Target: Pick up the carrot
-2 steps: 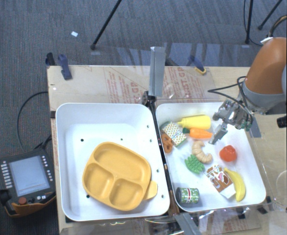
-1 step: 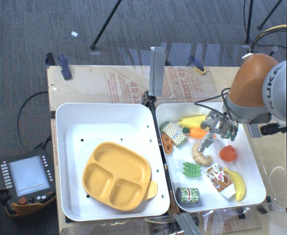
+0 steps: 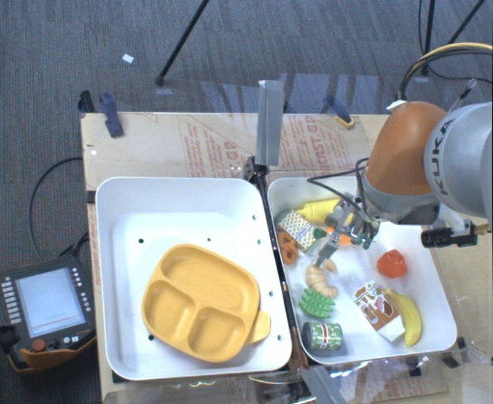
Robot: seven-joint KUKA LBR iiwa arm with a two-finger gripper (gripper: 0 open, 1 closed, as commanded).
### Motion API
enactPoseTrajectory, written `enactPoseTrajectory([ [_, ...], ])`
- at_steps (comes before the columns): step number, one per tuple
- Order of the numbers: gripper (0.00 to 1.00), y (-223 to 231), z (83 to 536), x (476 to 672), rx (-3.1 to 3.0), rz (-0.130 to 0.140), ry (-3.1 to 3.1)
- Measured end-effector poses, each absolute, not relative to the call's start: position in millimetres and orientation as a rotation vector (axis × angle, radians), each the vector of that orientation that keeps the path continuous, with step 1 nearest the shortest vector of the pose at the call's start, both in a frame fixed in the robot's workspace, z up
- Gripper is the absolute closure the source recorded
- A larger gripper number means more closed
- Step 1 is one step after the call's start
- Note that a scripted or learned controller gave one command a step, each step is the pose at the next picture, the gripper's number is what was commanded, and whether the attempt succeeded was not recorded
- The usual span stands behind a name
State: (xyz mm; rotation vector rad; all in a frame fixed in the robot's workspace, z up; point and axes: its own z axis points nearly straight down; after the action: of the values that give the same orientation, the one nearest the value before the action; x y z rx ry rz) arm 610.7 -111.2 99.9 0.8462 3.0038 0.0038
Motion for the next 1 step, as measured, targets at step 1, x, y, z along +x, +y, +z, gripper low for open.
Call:
enactPoseTrajectory([
  [1,0.00,-101.6,99.9,602.5,0.769,0.005,3.022],
])
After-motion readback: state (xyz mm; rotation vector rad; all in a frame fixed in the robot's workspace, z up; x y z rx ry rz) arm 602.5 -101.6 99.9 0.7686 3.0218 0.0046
